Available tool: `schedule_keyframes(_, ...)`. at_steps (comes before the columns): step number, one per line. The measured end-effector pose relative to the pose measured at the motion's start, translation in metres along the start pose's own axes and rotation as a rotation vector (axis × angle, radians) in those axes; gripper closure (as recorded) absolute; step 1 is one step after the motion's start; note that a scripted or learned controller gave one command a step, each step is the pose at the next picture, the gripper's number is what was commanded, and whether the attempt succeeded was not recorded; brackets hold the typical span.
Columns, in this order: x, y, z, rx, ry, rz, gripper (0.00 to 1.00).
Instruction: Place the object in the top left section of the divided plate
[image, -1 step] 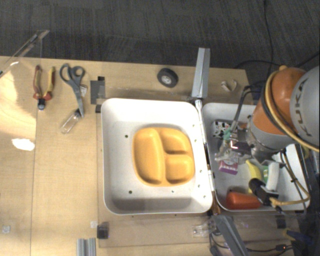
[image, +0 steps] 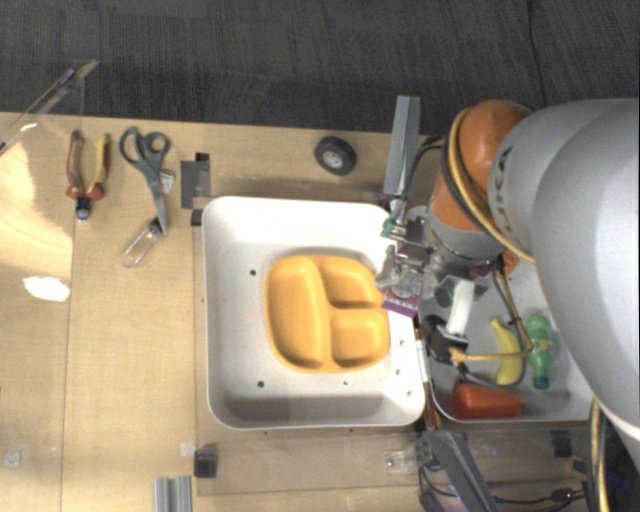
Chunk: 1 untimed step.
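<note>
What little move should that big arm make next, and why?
Probably a short slide further left, toward the far top corner of the yellow divided plate. The gripper hangs at the plate's right rim with something purple under it, so it is not yet over the top left section. Whether it really grips that thing is unclear.

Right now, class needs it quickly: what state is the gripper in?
Gripper: cannot be told; it sits at the right edge of the yellow divided plate.
</note>
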<state>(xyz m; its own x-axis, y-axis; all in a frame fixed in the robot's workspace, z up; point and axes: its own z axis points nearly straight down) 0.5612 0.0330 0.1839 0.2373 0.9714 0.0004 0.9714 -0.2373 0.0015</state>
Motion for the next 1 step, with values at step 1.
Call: schedule_keyframes(1,0.0445,0.0716,-0.0007,-0.002,0.000,-0.409,1.00)
